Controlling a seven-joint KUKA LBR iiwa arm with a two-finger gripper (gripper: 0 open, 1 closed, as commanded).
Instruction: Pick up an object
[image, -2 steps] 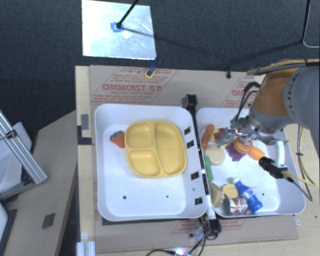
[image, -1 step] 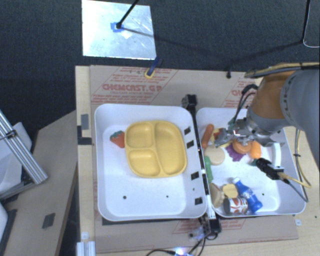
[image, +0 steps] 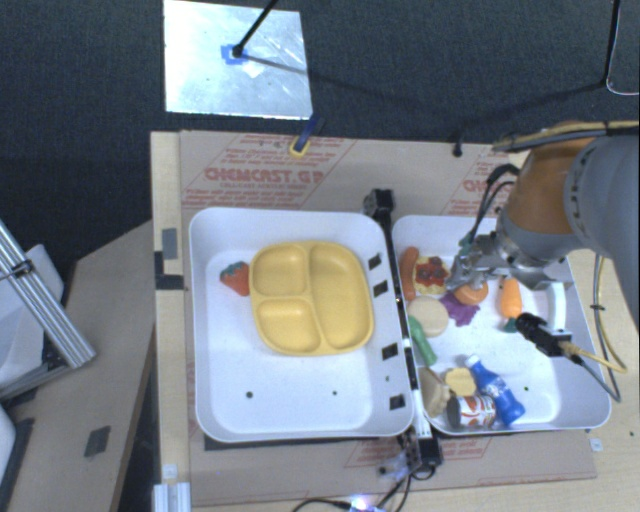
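Care is needed in the crowded right-hand white bin: the two-finger gripper, its opening not discernible, is poised over a small orange toy on a purple leafy piece. A straight descent is advised, since smooth rounded plastic is easily pushed aside.

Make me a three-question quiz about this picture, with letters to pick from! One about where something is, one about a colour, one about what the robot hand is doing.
1. Where is the strawberry?
A. left bin, beside the plate
B. right bin
C. on the floor

2. What colour is the divided plate?
A. blue
B. yellow
C. red

3. Where is the gripper?
A. over the left bin
B. outside both bins
C. low in the right bin among the toys

Answers: 1 A, it lies at the plate's left edge. 2 B, the plate is yellow. 3 C, it sits by the purple toy.
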